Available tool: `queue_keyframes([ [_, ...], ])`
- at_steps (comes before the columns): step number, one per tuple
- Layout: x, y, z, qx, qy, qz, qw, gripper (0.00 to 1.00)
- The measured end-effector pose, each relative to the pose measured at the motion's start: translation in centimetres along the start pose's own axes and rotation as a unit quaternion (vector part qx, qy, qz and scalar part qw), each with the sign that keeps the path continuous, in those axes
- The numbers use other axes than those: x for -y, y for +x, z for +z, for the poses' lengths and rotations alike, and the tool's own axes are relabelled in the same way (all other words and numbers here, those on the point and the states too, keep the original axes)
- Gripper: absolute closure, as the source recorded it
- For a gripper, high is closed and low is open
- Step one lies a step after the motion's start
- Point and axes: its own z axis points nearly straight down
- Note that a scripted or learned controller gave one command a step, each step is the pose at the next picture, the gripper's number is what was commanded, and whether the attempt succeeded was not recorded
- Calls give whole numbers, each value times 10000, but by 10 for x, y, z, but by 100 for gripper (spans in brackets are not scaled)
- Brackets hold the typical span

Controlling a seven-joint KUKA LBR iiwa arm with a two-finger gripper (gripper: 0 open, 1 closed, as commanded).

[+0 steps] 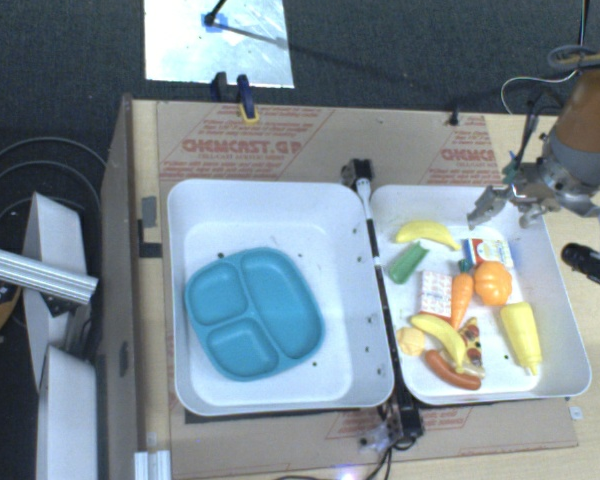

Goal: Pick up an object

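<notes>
Hovering over the far right corner of the right bin (570, 353), the gripper (508, 206) hangs from the grey arm (580, 173) with its two fingers spread apart and nothing between them. Taking the orange (494, 282) as the landmark, the gripper sits beyond it toward the bin's far rim, apart from every toy. Touching the orange's left side is a carrot (461, 298), and left of that a small white carton (435, 292). Farther from the orange, toward the far left, lie a yellow banana (427, 233) and a green pepper (407, 262). Just right and nearer than the orange lies a corn cob (521, 334). Nearer and left of it are a second banana (438, 334) and a sausage (452, 370). Well left of the orange, the left bin (195, 213) holds a blue divided plate (253, 311).
</notes>
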Motion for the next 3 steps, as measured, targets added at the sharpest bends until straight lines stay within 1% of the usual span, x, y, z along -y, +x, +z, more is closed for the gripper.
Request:
queue_keyframes([
  [1,56,0,45,-11,38,18,10000,0],
  [2,65,15,87,67,-124,21,9999,0],
  [3,86,60,107,62,-49,15,10000,0],
])
